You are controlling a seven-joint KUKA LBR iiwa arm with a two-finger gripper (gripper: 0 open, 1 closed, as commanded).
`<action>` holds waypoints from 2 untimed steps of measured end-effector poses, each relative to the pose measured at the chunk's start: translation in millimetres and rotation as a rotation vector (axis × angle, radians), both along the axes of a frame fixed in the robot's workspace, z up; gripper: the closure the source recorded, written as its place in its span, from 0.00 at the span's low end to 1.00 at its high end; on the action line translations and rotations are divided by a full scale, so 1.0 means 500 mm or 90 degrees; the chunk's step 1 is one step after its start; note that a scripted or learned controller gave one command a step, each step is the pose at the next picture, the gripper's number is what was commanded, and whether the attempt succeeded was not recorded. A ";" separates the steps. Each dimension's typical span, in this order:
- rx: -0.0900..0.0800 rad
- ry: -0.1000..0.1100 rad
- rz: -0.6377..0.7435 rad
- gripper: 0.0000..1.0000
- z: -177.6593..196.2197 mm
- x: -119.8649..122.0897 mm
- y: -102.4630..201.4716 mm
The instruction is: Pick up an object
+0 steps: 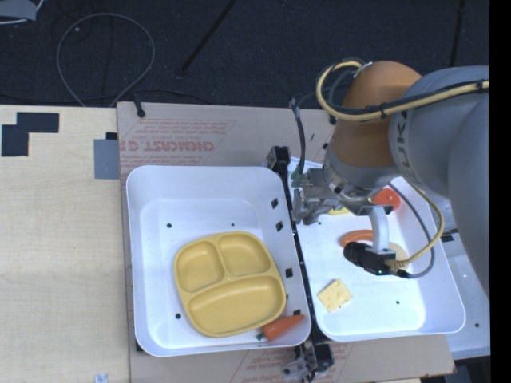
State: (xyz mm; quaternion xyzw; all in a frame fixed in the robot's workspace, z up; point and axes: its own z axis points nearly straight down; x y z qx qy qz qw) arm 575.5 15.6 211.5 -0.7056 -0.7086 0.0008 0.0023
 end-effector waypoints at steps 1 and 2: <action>0.000 -0.001 0.000 1.00 0.006 0.021 0.082; 0.000 -0.002 0.001 1.00 0.037 0.029 0.182</action>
